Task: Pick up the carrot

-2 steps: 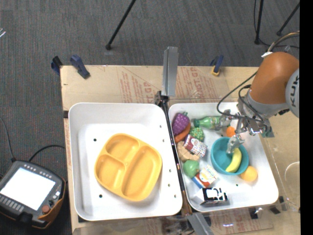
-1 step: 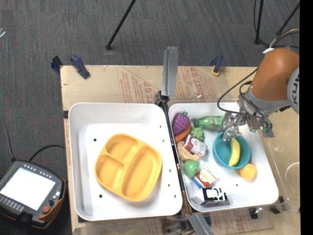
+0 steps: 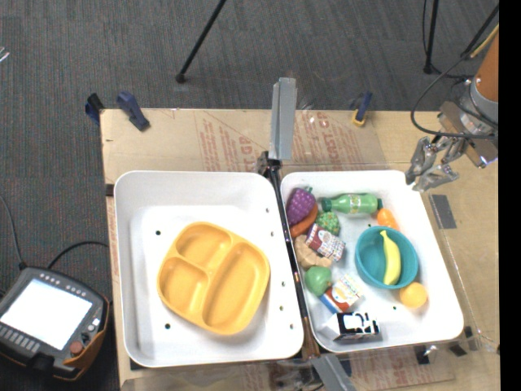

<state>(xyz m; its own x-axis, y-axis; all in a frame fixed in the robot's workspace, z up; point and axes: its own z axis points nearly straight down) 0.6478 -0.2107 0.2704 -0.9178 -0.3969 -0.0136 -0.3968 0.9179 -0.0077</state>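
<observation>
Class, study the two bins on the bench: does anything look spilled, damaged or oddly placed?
Nothing looks spilled or broken. The right bin is crowded: the carrot lies wedged against the bin's left wall under the grapes. The claw hangs over the bin's upper right corner.

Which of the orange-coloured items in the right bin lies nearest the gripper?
The small orange piece just right of the green bottle. It sits closest to the gripper; the orange fruit lies beyond the teal bowl.

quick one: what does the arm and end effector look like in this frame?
At the right edge: an orange band above a grey wrist section. Below it sits the end effector, metallic grey with thin silver fingers. Dark cables loop beside the wrist. No markings legible.
</observation>
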